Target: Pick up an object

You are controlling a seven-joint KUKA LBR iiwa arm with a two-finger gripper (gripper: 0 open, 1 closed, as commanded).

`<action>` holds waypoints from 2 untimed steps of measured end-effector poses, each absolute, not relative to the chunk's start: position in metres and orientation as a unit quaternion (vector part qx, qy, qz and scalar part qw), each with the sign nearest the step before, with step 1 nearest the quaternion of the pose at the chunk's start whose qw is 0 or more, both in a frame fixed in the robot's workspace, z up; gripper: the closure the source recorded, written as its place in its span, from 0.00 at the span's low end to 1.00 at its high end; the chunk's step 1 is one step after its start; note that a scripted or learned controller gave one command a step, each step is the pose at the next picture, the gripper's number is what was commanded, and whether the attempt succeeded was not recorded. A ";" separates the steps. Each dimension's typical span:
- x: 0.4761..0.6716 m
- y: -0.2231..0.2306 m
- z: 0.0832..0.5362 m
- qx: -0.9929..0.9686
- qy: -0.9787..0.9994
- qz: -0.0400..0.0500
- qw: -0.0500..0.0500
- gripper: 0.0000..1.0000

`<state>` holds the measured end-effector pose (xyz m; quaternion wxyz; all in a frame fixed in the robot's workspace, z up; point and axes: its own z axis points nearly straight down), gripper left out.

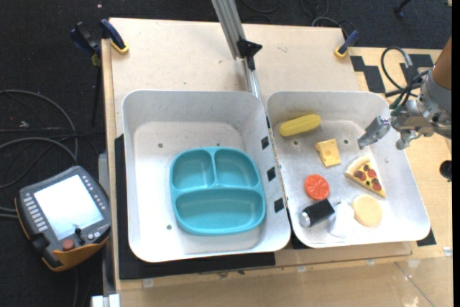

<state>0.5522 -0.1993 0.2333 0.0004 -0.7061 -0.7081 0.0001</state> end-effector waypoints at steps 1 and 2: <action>0.552 -0.199 0.233 -0.706 -0.708 0.000 0.000 0.00; 0.547 -0.190 0.175 -0.707 -0.707 0.002 0.003 0.00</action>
